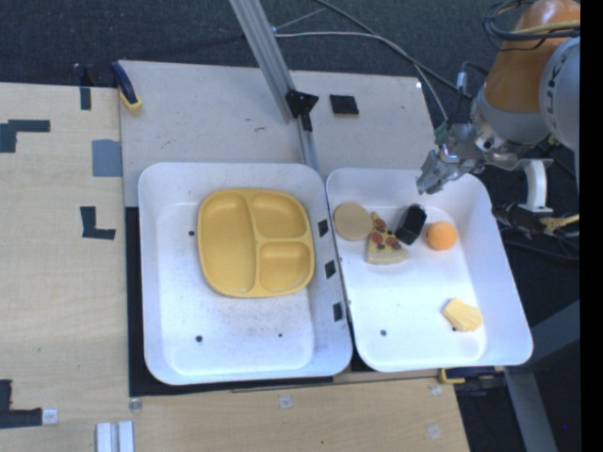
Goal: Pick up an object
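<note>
Claw over right bin, nothing picked

Claw (429,182) of mine hovers above the far rim of the shallow white right bin (490,342), grip state I cannot tell. Small black block (410,223) lies just below it in that bin, beside the orange ball (441,236): likely target.

Pale wooden bench (57,281) with dark tape marks, dark carpeted floor (113,12), slanted metal pole (259,40), trailing cables (377,36)
</note>
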`<state>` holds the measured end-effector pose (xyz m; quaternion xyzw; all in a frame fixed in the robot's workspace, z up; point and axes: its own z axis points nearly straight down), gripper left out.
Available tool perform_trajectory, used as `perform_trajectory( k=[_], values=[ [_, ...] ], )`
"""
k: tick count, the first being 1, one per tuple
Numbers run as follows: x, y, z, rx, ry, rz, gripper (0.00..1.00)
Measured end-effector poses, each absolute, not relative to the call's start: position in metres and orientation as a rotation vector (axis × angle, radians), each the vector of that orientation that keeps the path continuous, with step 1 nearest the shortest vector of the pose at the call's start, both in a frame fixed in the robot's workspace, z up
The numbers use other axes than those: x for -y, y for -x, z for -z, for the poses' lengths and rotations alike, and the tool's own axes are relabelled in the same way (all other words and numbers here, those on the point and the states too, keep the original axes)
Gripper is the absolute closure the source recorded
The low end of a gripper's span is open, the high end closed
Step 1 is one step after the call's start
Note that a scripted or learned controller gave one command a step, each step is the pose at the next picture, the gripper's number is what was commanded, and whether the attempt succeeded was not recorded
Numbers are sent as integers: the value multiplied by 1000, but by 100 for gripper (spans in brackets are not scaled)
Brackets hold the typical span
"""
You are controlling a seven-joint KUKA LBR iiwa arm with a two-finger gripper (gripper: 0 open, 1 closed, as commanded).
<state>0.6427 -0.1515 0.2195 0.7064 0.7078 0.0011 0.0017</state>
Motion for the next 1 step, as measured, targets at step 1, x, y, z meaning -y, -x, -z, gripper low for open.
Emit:
perform_trajectory(
  k=[1],
  values=[
    [106, -630, -217, -2228, -2218, 1, 100]
  ],
)
